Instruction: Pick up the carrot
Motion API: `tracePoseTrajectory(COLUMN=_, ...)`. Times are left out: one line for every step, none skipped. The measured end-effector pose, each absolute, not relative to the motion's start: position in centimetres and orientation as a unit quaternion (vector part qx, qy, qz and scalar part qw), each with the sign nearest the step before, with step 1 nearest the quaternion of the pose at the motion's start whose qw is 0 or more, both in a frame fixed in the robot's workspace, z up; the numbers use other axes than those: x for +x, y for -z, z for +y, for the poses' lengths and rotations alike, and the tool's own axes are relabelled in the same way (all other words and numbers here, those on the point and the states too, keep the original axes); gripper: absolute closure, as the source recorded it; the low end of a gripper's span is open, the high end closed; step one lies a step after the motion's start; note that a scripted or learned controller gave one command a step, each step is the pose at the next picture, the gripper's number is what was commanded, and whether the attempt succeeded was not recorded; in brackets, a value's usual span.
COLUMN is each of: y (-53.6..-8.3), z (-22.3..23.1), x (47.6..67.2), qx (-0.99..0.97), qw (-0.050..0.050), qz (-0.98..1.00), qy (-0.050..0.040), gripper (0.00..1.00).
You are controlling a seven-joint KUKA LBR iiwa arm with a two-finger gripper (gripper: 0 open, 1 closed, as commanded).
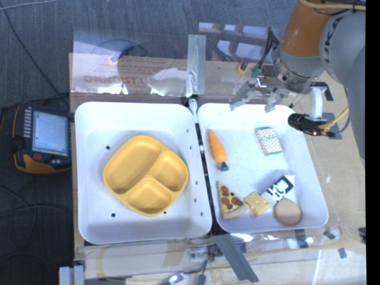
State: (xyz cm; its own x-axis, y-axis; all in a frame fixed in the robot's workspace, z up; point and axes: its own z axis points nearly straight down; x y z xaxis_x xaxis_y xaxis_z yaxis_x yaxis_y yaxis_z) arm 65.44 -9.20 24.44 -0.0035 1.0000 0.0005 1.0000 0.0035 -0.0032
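Camera view, looking down at a slant: two white bins side by side on the bench. Left bin (86, 177) holds a yellow divided plate (146, 174), three compartments, sitting roughly dead centre. Right bin (317, 189) has the clutter. Carrot (218, 148) lies flat at about 9 o'clock in the right bin, just beside the divider wall between the bins, orange body toward 12, green stub toward 6, tilted slightly off vertical. Nothing touching it. Pizza slice (228, 199) sits at 7 o'clock, near the front-left corner, with a cheese wedge (257, 203) just beside it at 6. A black-and-white printed card (280, 187) is between the cheese and a tan egg-shaped object (287, 212) at 5 o'clock; card and egg look to be touching. A small patterned sponge-like block (269, 141) lies at 1 o'clock, well apart from the carrot. Arm comes in from 2 o'clock, orange band visible above the wrist. Gripper (256, 98) hovers over the back rim of the right bin at 12 o'clock, jaws spread wide, nothing between the fingers (238, 100). It's well apart from the carrot, up and toward 1 o'clock from it. A teach pendant (40, 136) rests on the floor at 9 o'clock, outside the left bin.
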Motion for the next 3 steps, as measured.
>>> tracePoseTrajectory(y=-18.3, z=-7.3, x=54.0, qx=-0.626, qw=0.001, qz=-0.780, qy=-0.0007, gripper=0.00)
tracePoseTrajectory(y=-18.3, z=-2.1, x=53.0, qx=-0.849, qw=0.001, qz=-0.529, qy=-0.0018, gripper=0.00)
tracePoseTrajectory(y=-18.3, z=-8.4, x=51.1, qx=-0.909, qw=0.000, qz=-0.418, qy=-0.0025, gripper=0.00)
